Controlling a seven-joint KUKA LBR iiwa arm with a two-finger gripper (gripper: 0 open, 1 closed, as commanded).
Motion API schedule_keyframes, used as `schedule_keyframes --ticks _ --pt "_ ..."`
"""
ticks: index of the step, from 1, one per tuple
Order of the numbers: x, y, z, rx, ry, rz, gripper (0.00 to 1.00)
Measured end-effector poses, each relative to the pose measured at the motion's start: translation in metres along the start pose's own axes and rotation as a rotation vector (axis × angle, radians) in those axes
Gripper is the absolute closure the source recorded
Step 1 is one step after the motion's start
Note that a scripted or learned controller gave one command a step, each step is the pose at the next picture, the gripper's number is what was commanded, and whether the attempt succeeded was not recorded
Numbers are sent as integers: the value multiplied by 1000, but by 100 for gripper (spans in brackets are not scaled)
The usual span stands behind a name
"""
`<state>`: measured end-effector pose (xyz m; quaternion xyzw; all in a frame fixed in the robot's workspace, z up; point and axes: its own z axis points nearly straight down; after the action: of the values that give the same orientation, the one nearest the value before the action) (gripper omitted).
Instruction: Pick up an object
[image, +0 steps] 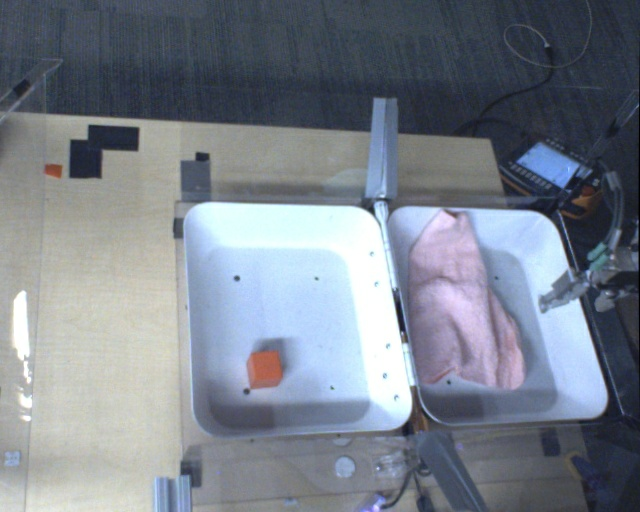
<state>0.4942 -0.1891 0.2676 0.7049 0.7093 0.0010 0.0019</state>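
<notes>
Lying crumpled along the left half of the right bin (570, 250), the pink cloth (462, 305) looks light, limp and easy to pinch at a raised fold near its middle. The orange block (265, 369) in the left bin (210, 300) looks small and rigid. The claw (565, 292) hovers at the right bin's right rim, holding nothing; how far open it is, I cannot tell.

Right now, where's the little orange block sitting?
In the camera view, the orange block lies on the floor of the left bin, toward its near-left corner. The pink cloth is in the right bin.
</notes>
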Motion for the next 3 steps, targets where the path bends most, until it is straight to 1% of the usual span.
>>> schedule_keyframes --ticks 1,2,3 --pt "27 19 104 0 1 -106 0" --pt "17 16 177 -12 -3 -163 0" --pt "16 20 164 -23 -9 -164 100"
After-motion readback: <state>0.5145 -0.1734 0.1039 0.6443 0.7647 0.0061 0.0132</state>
